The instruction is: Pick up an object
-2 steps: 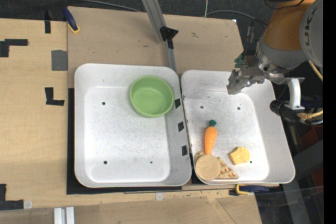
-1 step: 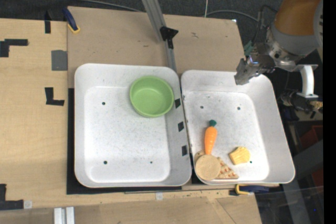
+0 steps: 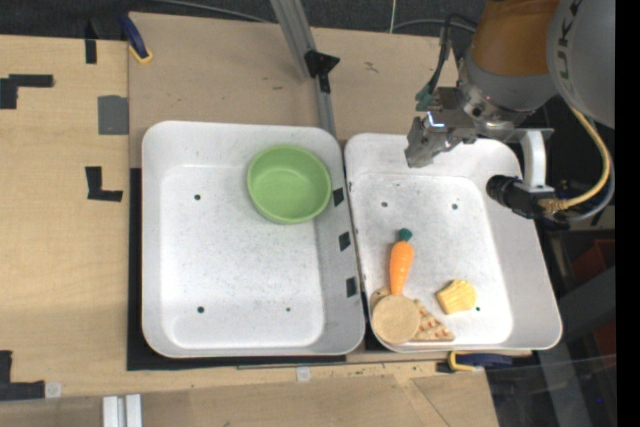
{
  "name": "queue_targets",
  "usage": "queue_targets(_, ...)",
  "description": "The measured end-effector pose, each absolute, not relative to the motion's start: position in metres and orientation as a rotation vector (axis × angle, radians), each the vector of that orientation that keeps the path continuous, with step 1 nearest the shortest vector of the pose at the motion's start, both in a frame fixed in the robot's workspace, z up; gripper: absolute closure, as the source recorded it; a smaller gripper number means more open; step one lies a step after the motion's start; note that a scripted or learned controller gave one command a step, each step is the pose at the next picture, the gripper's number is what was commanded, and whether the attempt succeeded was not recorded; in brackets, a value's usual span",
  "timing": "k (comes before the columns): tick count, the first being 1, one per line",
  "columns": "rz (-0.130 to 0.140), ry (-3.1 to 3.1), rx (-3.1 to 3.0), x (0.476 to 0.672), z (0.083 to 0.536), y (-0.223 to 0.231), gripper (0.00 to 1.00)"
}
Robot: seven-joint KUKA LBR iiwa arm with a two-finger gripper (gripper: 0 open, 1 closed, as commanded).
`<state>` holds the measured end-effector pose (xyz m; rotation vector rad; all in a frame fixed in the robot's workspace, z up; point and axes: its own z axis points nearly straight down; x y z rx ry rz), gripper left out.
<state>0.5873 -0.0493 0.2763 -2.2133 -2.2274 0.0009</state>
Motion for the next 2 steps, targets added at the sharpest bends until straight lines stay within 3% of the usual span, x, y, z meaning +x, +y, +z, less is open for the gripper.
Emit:
queue_targets(1,0.003,-2.225,-2.213,0.594,0.256,-0.002,1.00)
queue_targets(2,0.000,-2.229,-2.212,0.614,0.250,0.056,1.00)
